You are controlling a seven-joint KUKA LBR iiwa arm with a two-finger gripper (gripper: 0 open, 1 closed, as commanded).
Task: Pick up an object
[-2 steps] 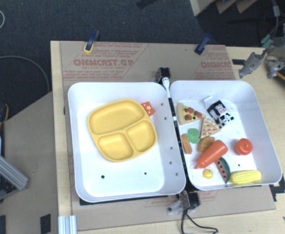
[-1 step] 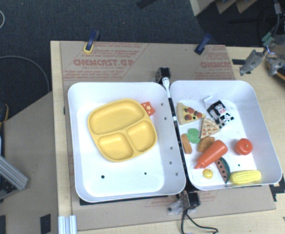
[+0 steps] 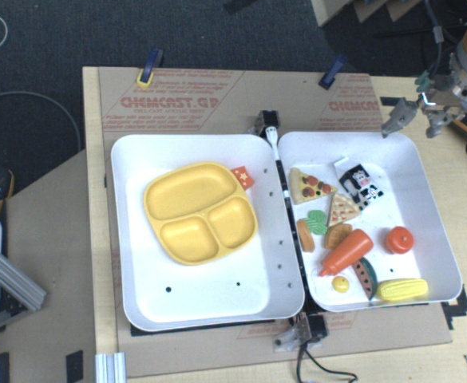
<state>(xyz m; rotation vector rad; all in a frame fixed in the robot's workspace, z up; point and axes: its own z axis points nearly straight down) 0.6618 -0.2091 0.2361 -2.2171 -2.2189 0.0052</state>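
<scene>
**Toy food crowds the right bin; the gripper waits at the far right corner**

Nearest the camera, along the front of the right bin (image 3: 437,214), lies one yellow corn cob (image 3: 401,290), with one watermelon slice (image 3: 365,276) just to its left and one small yellow piece (image 3: 341,284) beside that. Behind them one orange carrot (image 3: 346,251) lies at a slant, its tip pointing to the front left. One red tomato (image 3: 398,240) sits apart toward the right wall. Left of the carrot's thick end are one small brown piece (image 3: 338,233), one green leafy piece (image 3: 318,222) and one hot dog (image 3: 306,235) close to the bin's left wall. Farther back come two pizza-like wedges: one triangular slice (image 3: 342,210) and one topped slice (image 3: 310,186). One black-and-white toy (image 3: 360,183) lies just right of them.

In the left bin (image 3: 129,238) there is one yellow divided plate (image 3: 199,212) with three compartments. One small red-orange block (image 3: 243,178) touches its far right edge.

The two white bins rest on a cardboard sheet (image 3: 217,102), held at the far edge by two clamps (image 3: 147,70).

Farthest off, the gripper (image 3: 417,112) hangs over the far right corner of the right bin, above the bench and well apart from the toys. Its fingers appear spread, with nothing between them.
</scene>
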